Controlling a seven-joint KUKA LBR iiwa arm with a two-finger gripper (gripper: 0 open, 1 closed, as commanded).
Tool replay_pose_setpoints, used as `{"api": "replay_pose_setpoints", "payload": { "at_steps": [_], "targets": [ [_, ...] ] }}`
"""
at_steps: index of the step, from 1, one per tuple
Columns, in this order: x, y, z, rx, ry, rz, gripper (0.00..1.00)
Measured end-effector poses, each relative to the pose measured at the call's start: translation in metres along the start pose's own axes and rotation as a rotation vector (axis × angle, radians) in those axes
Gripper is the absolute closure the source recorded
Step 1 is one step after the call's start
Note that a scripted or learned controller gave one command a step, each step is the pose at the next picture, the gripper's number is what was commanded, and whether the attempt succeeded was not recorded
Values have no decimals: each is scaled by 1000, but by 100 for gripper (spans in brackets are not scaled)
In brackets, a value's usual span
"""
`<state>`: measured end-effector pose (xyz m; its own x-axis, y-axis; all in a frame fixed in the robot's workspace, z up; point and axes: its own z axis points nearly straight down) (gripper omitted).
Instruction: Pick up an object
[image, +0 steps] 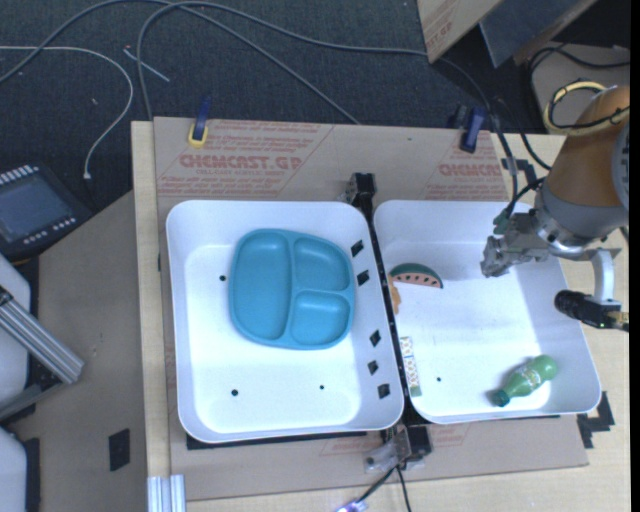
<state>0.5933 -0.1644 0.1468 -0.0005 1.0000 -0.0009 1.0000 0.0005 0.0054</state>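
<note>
Nearest the lens, at the bottom edge: a cable and small clamp (398, 462) where the two bins meet. Just above, on a brown board (300, 150) printed in red, partly legible as "CHEMCAST GP" along its far edge, mirrored by a fainter repeat of the same red print toward the far right. Blue clips at the board's far edge, one at left (200, 128), one at right (470, 130).

In the left bin (200, 330): a light blue divided plate (292, 288) with three compartments, lying flat, toward the far half. Black dots on the bin floor.

In the right bin (560, 340): a green bottle (524, 381) on its side near the front right corner, cap end pointing up-right. A watermelon slice toy (416, 277), red with green rind, close to the left wall, well apart from the bottle. A narrow strip with small print (410, 365) along the dividing wall, too small to read.

Over the far right part of that bin: the gripper (497, 260), grey, hanging from the arm with its orange band (590, 160). Nothing seen between the fingers; how far apart, cannot tell. Apart from both the slice and the bottle.

Off the board at left: a dark screen device (35, 205) and loose white cables on dark carpet. Cardboard box (450, 25) at the top.
</note>
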Motion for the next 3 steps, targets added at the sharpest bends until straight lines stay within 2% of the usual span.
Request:
{"api": "replay_pose_setpoints", "payload": {
  "at_steps": [1,2,3],
  "targets": [
    [5,-2,-63,-2,-1,-1,100],
    [5,-1,-66,3,1,-1,100],
    [51,-10,-61,8,3,-3,100]
  ]
}}
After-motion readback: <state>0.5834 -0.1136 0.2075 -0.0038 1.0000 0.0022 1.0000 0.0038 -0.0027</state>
